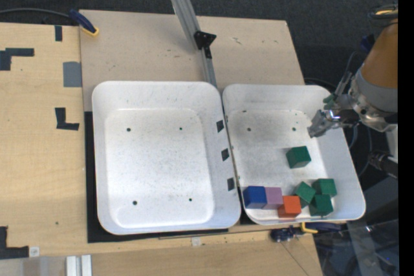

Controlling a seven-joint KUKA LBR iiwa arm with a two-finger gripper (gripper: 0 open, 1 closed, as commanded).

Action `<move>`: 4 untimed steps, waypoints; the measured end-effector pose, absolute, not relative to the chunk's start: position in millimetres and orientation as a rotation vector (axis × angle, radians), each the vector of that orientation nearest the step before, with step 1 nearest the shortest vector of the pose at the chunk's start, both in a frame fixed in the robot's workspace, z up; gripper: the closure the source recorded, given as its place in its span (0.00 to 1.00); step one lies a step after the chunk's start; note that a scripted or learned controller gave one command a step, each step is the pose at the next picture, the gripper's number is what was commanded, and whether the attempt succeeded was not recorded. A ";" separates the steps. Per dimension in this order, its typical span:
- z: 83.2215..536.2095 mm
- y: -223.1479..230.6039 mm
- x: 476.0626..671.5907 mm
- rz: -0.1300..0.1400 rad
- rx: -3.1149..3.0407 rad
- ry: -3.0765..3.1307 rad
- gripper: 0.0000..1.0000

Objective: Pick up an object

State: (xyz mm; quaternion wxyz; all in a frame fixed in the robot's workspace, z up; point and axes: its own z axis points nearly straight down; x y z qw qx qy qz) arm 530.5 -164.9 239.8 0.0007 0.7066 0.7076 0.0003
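Observation:
The right bin [272, 100] holds several small blocks. A dark green cube [298, 156] lies alone near its middle right. Along the near edge sit a blue cube [255, 196], a lilac cube [273, 196], an orange cube [291, 205] and three green blocks [319, 196] bunched in the corner. My gripper [319, 122] hangs over the bin's right side, up and to the right of the lone green cube, apart from it. Nothing shows between its fingers.
The left bin [103, 106] stands beside the right one, sharing a middle wall. A slanted metal rail [184, 3] runs down from the top to the bins' junction. The arm's grey and orange wrist [381, 68] looms at the right edge.

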 end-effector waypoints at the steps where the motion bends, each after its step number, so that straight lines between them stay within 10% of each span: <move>1: 246.5 -108.9 552.3 0.002 2.214 2.230 1.00; 4: 234.8 56.2 606.7 0.000 2.214 2.231 1.00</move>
